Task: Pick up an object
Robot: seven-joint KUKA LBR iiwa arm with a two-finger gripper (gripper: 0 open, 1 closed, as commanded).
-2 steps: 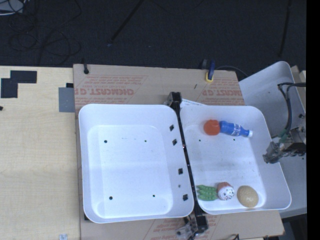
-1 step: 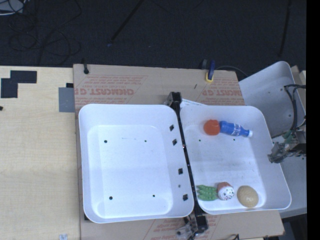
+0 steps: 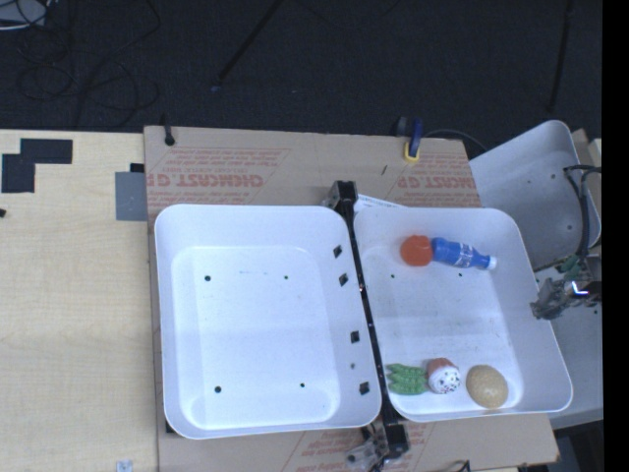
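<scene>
Objects (image 3: 444, 376) in bin, gripper (image 3: 556, 299) outside.

Both bins, left bin (image 3: 187, 234) and right bin (image 3: 511, 342), appear as smooth white plastic with a slight sheen. They rest on matt brown cardboard sheet (image 3: 246, 170) printed in red, at 12 o'clock of the bins. The bench (image 3: 69, 313), at 9 o'clock, shows a pale matt wood-grain surface.

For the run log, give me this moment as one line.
phase: pre-grasp | gripper: outside right bin, right edge | right bin: orange ball, blue bottle, green toy, spotted ball, tan egg | held: nothing seen
</scene>
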